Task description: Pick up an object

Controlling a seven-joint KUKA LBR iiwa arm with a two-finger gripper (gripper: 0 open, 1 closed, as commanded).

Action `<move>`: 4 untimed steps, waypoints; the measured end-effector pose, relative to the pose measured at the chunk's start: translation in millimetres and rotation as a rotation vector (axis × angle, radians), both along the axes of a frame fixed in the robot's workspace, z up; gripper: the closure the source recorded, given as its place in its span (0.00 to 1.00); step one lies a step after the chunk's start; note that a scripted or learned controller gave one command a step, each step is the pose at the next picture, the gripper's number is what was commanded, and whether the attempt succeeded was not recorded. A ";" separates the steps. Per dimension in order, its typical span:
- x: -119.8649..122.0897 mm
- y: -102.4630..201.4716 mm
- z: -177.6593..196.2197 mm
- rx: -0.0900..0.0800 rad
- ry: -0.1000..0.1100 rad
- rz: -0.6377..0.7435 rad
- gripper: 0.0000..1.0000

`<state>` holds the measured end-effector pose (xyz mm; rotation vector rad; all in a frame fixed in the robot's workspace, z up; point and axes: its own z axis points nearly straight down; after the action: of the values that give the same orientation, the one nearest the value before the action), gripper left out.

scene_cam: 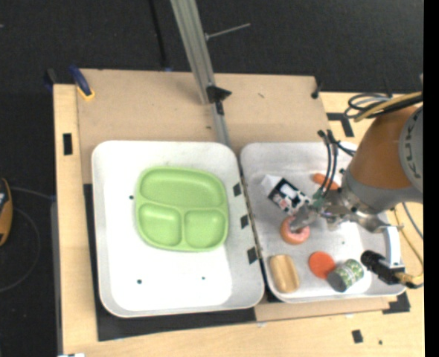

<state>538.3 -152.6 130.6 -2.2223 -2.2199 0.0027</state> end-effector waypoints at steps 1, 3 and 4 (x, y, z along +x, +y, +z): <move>5.4 0.5 -21.8 0.006 -0.011 0.003 0.00; 11.4 -5.9 59.5 -0.002 -0.009 0.004 1.00; 12.4 0.7 120.9 -0.002 -0.011 0.006 1.00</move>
<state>550.7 -151.9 251.5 -2.2225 -2.2324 -0.0073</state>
